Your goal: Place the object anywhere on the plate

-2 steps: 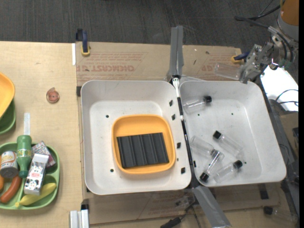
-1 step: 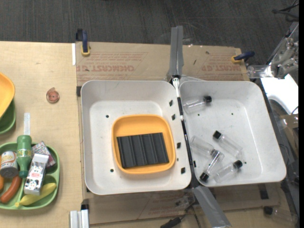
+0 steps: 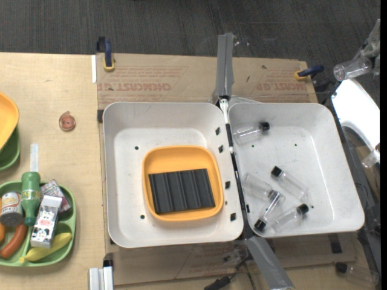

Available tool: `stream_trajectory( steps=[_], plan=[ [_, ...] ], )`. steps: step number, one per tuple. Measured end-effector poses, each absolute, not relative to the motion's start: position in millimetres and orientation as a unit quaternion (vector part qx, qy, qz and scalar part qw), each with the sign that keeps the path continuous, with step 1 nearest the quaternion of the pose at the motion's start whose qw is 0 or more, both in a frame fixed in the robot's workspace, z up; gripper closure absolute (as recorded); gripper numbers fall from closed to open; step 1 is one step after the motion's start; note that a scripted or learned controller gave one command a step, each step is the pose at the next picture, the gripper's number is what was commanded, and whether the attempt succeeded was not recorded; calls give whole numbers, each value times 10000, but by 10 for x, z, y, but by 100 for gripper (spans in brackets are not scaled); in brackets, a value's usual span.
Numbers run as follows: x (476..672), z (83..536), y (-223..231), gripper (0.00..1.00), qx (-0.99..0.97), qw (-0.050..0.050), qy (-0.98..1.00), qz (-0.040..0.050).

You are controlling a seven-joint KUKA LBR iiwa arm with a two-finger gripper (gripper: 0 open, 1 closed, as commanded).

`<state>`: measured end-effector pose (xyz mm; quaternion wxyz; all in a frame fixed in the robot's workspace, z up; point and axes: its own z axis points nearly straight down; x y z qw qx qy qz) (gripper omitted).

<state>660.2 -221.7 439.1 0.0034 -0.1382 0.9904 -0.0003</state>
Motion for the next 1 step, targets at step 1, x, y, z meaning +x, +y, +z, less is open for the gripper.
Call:
stream_trajectory(
  steps=[1],
  plan=[
    [5906, 4421, -2219, 100, -2943, 20, 9557, 3]
  ],
)
